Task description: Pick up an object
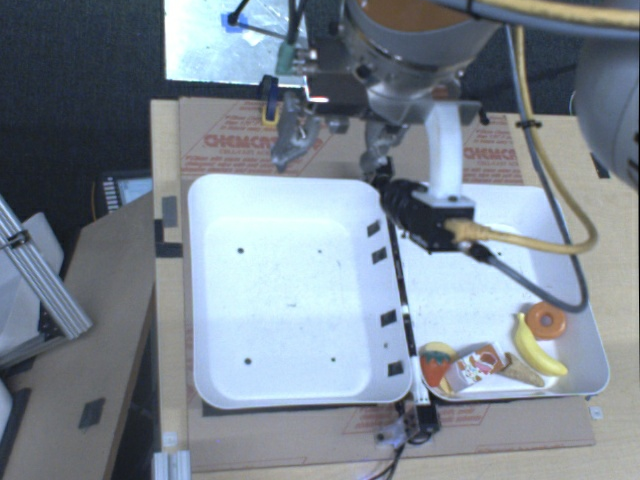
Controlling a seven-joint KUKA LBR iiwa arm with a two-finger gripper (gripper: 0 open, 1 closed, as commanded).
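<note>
1. The pincer [333,155] hangs above the far rim of the left bin [210,268], under the arm's grey wrist. Two fingers [291,146] reach down, well apart, so it reads as spread wide, and nothing sits between them.

2. Counting bins: two, side by side, white and shallow. The left one lies mostly in front of the pincer. The right bin [575,368] lies in front of it and off to its right-hand side in the view.

3. Counting loose items: I make out five, all bunched in the near corner of the right bin, well away from the pincer: one banana [537,349], one orange ring-shaped piece [546,320] just beyond it, one round orange-red fruit [437,364], one small red-and-white packet [473,366] touching that fruit, and one tan wedge [520,371] between packet and banana. What the wedge is, I cannot tell.

4. Why they huddle there: probably they slid or were dropped toward that low front corner.

5. A black block [432,220] with a yellow cable [540,243] hangs from the arm over the divider between the bins.

6. My judgement: no pick is under way yet; the pincer must travel to that near corner, and the crowding could make a clean grasp awkward.
</note>
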